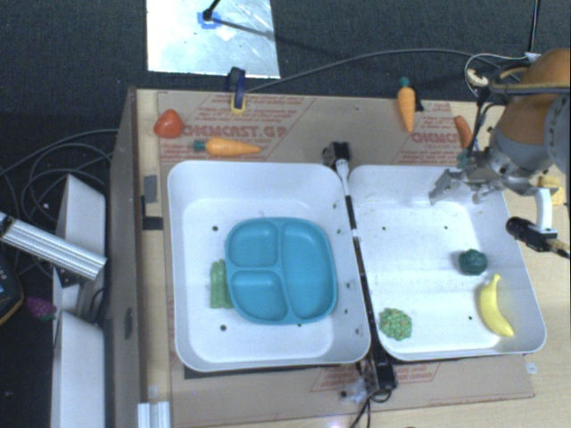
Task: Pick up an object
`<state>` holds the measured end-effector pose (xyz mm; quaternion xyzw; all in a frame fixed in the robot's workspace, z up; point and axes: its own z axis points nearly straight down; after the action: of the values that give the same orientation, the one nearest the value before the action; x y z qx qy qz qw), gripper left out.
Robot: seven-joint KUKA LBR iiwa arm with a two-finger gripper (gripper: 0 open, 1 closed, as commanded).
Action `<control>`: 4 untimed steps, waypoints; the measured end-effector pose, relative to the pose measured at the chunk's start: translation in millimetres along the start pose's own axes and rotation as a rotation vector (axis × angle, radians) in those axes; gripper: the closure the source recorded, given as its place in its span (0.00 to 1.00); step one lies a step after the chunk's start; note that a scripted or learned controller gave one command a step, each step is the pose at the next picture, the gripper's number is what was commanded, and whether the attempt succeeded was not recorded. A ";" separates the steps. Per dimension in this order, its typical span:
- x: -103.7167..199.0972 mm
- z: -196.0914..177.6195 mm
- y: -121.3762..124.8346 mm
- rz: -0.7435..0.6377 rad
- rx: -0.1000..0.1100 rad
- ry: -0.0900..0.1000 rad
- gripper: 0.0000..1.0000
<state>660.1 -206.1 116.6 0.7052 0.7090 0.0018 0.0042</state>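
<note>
My gripper [459,191] hangs over the far right part of the right bin [419,239], its fingers spread open with nothing between them. In that bin a dark green round object [472,261] lies near the right wall, below the gripper. A yellow banana [493,307] rests at the front right corner. A light green broccoli-like piece [395,324] sits near the front left. The left bin [196,203] holds a blue divided plate [281,268] with a green vegetable piece [219,285] beside its left edge.
On the cardboard behind the bins lie a red tomato [168,124], an orange carrot [231,147], a second carrot [407,107] and a small orange piece [462,130]. A blue and yellow clamp [236,87] grips the back edge. A black divider [350,230] runs between the bins.
</note>
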 end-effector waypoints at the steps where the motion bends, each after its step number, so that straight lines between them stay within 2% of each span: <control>1: -1.1 -78.9 -52.7 0.004 0.003 0.001 0.00; 2: 0.1 -39.7 -86.1 0.004 0.009 0.003 0.00; 3: 0.4 5.7 -107.2 0.004 0.008 0.003 0.00; 4: 0.6 31.4 -110.4 0.004 0.008 0.003 0.00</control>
<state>550.0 -206.3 84.2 0.7067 0.7076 0.0001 0.0003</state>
